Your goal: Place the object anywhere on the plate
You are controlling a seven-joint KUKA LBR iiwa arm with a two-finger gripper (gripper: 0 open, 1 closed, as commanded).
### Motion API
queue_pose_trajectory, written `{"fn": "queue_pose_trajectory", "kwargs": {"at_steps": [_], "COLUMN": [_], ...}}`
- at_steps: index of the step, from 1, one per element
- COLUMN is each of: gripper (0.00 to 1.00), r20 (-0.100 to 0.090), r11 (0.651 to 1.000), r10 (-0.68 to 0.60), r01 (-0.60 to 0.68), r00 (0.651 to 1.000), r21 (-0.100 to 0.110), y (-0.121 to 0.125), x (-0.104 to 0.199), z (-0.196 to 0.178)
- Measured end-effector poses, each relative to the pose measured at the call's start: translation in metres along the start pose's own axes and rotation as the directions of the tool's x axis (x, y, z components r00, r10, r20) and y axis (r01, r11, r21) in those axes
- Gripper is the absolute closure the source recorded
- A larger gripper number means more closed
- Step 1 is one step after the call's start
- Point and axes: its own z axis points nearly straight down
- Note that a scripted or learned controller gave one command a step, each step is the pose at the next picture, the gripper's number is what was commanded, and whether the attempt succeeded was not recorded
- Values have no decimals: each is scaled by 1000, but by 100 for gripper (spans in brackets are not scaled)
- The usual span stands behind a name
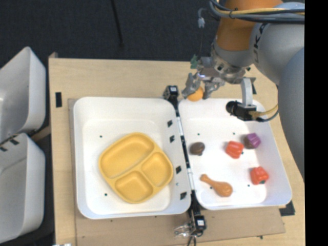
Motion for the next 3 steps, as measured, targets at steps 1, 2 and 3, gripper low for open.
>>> {"fn": "queue_pose_trajectory", "kwargs": {"at_steps": [1,2,3], "gripper": [100,100,0], "r20": [0,-1,-1], "r11": [1000,1000,1000], "r10": [0,0,3], "r01": [0,0,-3], "r00": [1000,1000,1000], "r21": [3,4,3], "y": [-5,-11,-11], "x": [45,87,85], "z": [14,12,12]}}
